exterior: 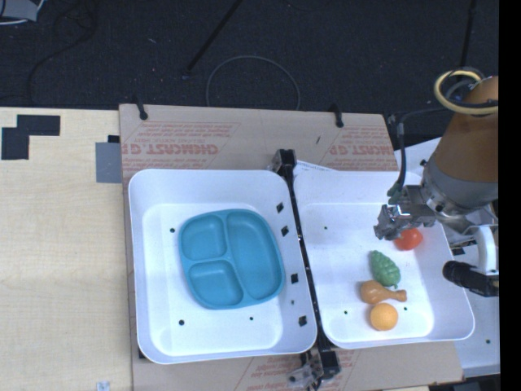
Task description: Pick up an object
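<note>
Tool (pixel 394 223) is hovering at the right bin's (pixel 342 332) upper right, touching or just above the tomato (pixel 409 238). Can't tell its state. Risk: the round tomato is sitting off to one side, likely rolling away toward the pepper (pixel 384 268).

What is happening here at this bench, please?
A grey robot arm reaches in from the right over the right bin. Its pincer is low, right next to a small red object; whether it grips it is unclear. A green piece, an orange-brown piece and an orange ball lie nearby. The left bin holds a blue divided plate.
</note>
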